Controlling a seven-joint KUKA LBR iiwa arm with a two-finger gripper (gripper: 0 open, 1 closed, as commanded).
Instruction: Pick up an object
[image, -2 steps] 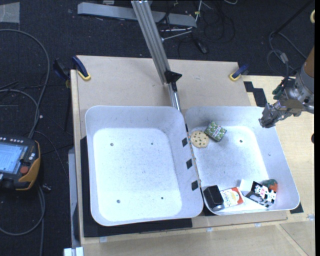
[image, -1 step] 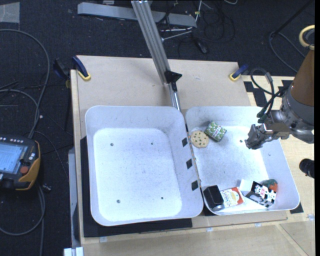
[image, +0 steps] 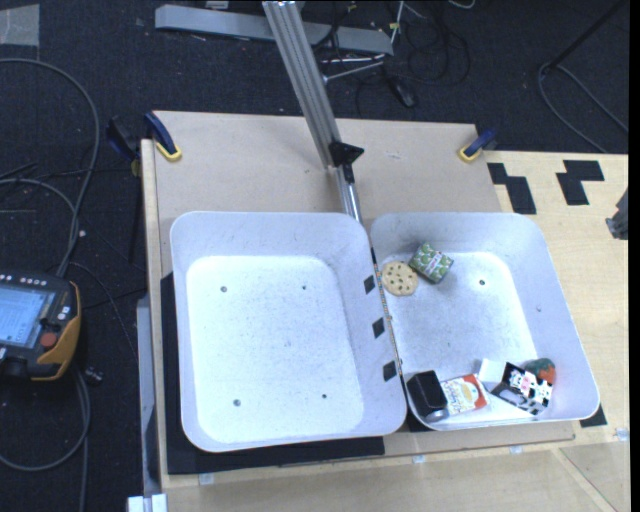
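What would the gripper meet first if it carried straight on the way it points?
The gripper, at the right edge, shows no clear heading. Going straight left, it would probably meet the right bin at its rim first.

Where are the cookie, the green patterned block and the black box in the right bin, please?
cookie (image: 399, 278): camera view, its centre.
green patterned block (image: 433, 263): camera view, top face.
black box (image: 427, 392): camera view, its top.
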